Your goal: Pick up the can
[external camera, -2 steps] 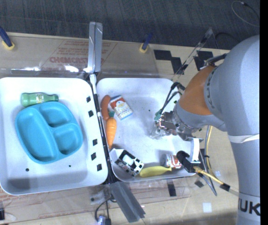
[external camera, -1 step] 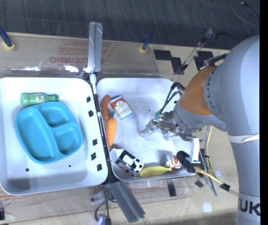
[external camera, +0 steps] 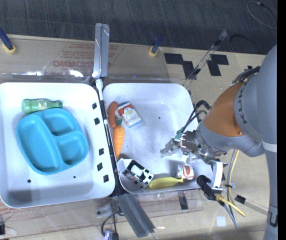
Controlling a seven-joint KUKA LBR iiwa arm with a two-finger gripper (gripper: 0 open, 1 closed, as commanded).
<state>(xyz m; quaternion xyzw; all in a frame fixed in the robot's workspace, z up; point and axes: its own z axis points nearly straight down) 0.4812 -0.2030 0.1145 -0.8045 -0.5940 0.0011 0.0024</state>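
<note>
The can, small and red and white, lies near the front right corner of the right bin. It touches the right end of a yellow banana. My gripper hangs just above and slightly behind the can, under the orange-banded wrist. Nothing shows in the gripper's grasp. The arm partly shades the bin's right wall.
The right bin also holds an orange carrot, a second carrot piece, a red and white carton and a black and white toy. In the left bin lie a blue divided plate and a green bottle.
</note>
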